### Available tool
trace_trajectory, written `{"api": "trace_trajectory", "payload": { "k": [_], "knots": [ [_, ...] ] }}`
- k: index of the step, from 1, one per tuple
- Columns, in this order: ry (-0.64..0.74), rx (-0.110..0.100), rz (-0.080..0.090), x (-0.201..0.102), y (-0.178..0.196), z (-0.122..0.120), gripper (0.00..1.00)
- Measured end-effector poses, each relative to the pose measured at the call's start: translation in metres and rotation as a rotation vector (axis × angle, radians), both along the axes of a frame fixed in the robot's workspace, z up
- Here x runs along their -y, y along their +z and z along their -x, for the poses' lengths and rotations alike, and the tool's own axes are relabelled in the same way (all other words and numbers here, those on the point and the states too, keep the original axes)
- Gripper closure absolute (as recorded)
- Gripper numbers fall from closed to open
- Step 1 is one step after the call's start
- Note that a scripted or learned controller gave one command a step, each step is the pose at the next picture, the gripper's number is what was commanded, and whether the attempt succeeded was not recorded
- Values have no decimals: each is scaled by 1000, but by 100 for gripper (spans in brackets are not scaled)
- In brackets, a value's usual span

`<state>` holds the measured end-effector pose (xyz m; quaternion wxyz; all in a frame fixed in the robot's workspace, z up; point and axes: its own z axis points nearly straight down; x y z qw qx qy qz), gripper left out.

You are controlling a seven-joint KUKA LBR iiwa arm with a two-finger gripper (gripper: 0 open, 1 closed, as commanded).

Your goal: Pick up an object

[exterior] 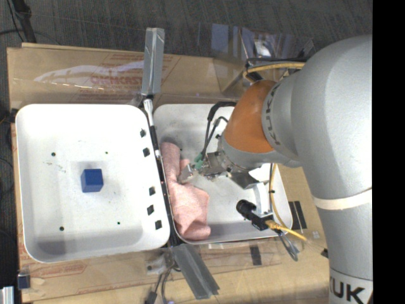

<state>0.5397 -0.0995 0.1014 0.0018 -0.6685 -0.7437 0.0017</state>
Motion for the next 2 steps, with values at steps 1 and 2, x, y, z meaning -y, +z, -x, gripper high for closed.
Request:
{"api": "trace_trajectory", "payload": {
  "k": [1, 2],
  "knots": [
    [40, 4, -1, 19, -9, 63, 0],
    [258, 7, 1, -3, -9, -2, 0]
  ]
}}
